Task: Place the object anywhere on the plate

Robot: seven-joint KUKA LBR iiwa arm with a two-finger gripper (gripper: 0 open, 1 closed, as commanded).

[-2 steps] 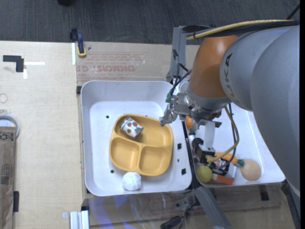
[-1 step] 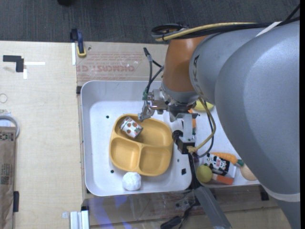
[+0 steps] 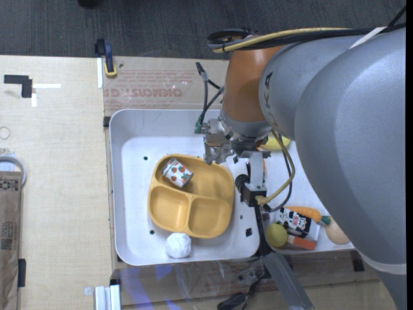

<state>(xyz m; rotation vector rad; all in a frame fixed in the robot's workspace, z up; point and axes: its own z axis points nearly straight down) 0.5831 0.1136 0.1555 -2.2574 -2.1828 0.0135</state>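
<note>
A yellow divided plate (image 3: 213, 192) lies in the left white bin (image 3: 129, 173). A small white carton with red and green print (image 3: 176, 173) rests in the plate's upper-left compartment. My gripper (image 3: 216, 148) hangs over the plate's upper-right rim, to the right of the carton and apart from it. The arm's orange band and grey body cover much of the wrist, so the fingers are mostly hidden.
A white ball (image 3: 179, 245) sits in the bin just below the plate. In the right bin lie a yellow-green fruit (image 3: 277, 235), a black-and-white carton (image 3: 295, 223), a carrot-like piece (image 3: 310, 212) and a tan object (image 3: 337, 233). The arm hides the right bin's upper part.
</note>
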